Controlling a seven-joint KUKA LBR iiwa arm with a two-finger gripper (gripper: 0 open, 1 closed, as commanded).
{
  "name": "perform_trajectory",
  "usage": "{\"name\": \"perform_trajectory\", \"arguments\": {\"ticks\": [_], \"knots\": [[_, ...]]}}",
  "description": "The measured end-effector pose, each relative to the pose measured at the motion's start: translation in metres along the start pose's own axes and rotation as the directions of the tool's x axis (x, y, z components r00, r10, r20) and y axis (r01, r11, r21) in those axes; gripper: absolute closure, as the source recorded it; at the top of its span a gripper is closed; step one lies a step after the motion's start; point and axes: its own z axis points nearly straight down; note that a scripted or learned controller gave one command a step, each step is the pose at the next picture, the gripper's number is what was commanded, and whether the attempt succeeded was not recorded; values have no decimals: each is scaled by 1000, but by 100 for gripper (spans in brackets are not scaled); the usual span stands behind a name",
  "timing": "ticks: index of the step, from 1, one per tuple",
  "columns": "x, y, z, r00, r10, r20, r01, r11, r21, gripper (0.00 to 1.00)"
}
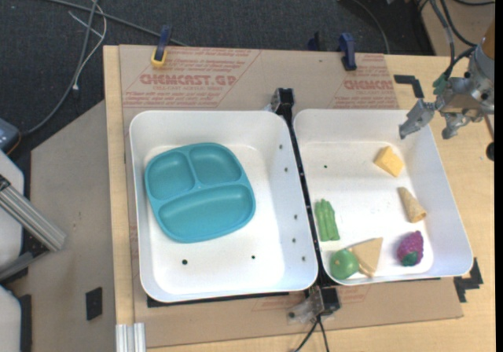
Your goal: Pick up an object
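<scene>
The claw (431, 124) hangs at the 2 o'clock corner of the right bin (346, 138), its two fingers spread apart with nothing between them. In that bin lie a yellow cheese block (388, 161) nearest the claw, a tan cone (412, 204), purple grapes (409, 247), a tan wedge (368, 253) touching a green apple (343, 263), and a green bean pod (326, 219). The left bin (157, 264) holds a teal divided plate (200, 191). The cardboard worktop (236, 71) reads "CHEMCAST GP" in red print.
</scene>
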Motion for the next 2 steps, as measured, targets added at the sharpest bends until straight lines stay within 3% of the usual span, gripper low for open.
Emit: {"name": "perform_trajectory", "arguments": {"ticks": [1,2], "knots": [[0,2,-4,1000,-2,2,2,1000,-8,0],[5,6,58,1000,-3,-1,3,1000,-1,0]]}}
